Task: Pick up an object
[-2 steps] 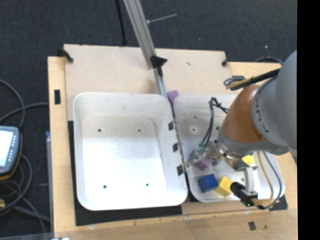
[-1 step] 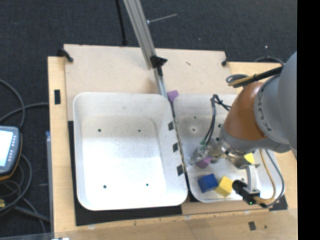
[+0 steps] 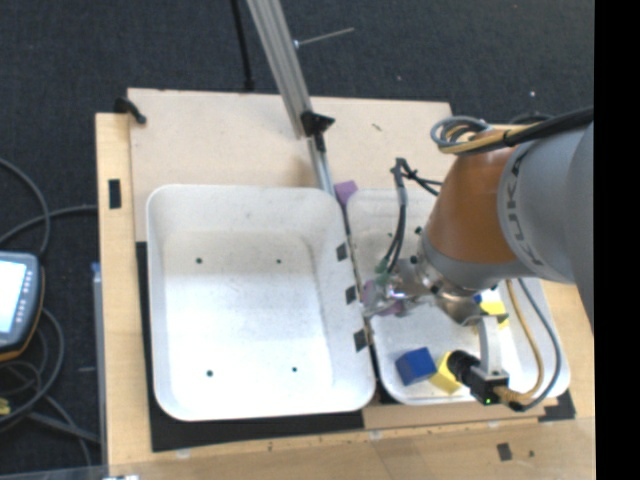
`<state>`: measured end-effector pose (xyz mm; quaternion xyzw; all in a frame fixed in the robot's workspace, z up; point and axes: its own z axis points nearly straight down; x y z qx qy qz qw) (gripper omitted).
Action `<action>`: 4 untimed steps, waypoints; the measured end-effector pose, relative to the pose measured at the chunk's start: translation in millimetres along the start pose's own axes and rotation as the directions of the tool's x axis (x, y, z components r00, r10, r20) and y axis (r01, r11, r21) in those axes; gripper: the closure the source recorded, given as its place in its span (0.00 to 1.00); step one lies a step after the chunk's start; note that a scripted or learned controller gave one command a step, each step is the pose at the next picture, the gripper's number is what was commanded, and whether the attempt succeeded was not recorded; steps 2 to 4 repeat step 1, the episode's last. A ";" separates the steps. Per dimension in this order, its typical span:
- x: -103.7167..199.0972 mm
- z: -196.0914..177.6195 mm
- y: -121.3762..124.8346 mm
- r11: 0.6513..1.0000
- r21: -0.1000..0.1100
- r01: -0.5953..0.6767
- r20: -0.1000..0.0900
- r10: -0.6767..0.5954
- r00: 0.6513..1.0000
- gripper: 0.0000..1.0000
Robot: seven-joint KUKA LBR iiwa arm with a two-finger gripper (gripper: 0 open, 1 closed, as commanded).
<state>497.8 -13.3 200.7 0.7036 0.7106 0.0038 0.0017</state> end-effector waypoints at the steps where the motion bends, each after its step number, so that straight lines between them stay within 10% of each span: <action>1: 62.1 5.0 38.8 1.000 0.006 -0.001 0.001 0.001 1.000 1.00; 4: 62.1 5.0 38.8 1.000 0.006 -0.001 0.001 0.001 1.000 1.00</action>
